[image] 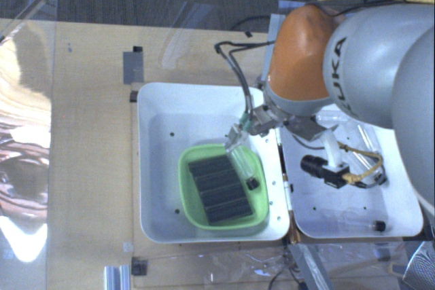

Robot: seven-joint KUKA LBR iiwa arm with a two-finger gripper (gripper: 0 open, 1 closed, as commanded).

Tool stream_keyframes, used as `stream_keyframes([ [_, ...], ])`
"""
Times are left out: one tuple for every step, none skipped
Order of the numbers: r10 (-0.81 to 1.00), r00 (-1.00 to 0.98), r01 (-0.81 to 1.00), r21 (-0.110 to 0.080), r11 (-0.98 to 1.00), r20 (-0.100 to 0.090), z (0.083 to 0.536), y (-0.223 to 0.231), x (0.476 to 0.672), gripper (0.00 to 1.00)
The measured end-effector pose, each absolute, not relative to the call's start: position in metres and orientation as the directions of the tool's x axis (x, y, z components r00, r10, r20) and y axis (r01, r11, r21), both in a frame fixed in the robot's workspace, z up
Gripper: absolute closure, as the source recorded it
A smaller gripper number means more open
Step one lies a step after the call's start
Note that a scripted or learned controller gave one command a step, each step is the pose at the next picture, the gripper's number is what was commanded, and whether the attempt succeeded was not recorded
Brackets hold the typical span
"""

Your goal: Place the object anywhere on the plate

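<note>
A green plate [192, 161] with a raised rim lies in the left white bin [160, 146], toward its front right. A dark, ridged rectangular object [219, 189] rests flat on the plate, running diagonally across its middle. My gripper [241, 146] hangs over the plate's back right rim, just beyond the object's far end, with nothing visibly held. A small black piece [253, 183] sits on the plate right next to the object's right side, below the gripper.
The right white bin [401, 207] holds a small black item [379, 226] near its front right corner. The arm's grey and orange body [306, 58] covers the wall between the bins at the back. The wooden bench [81, 146] lies left of the bins.
</note>
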State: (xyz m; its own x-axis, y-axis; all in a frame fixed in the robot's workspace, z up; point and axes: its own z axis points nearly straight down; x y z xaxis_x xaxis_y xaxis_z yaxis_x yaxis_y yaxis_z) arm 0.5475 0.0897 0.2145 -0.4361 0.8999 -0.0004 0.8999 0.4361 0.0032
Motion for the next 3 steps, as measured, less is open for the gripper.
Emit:
stream_keyframes([
  [0.906,-0.424,0.906,0.008,0.424,-0.004,0.232,0.000,0.574,0.00],
  [0.903,-0.430,0.902,0.015,0.430,-0.007,0.243,0.002,0.576,1.00],
  [0.824,-0.566,0.824,0.010,0.566,-0.007,0.279,0.006,0.640,1.00],
])
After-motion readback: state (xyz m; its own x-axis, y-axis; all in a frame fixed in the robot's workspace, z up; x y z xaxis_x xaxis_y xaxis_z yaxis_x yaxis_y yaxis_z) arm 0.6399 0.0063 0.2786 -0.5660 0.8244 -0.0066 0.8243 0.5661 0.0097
